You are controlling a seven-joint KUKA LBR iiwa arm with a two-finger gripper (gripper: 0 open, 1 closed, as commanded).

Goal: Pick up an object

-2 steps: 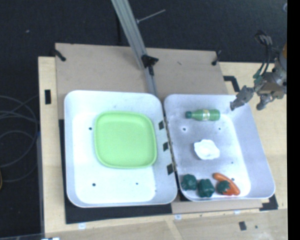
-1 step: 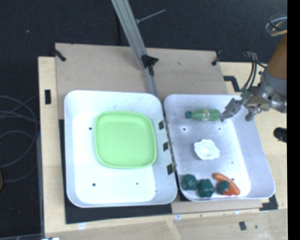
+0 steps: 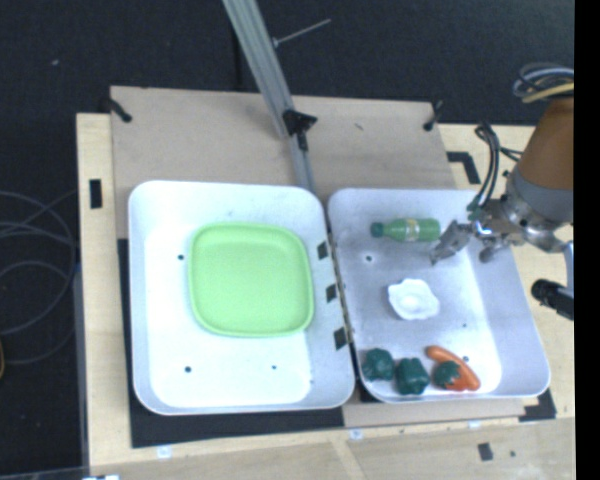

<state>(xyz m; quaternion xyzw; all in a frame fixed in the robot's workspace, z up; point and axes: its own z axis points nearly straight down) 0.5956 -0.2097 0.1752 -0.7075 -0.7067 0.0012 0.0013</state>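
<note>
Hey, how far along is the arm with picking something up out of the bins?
Nothing looks picked yet. The gripper is open with nothing between its fingers, over the right bin just right of the green bottle. The bottle, the white piece, the dark green items and the orange one all lie in that bin. Still left: close on one object and lift it.

Both bins, left point(image 3: 160, 368) and right point(image 3: 500, 318): smooth white plastic, faint sheen. Green plate point(image 3: 250, 278): matt plastic, smooth. Bottle point(image 3: 407, 230): glossy plastic. White object point(image 3: 412, 299): smooth, slightly shiny. Bench top point(image 3: 205, 133): matt board, looks like wood. Pole point(image 3: 255, 43): dull grey metal. Gripper point(image 3: 470, 240): metal, semi-matt.
</note>
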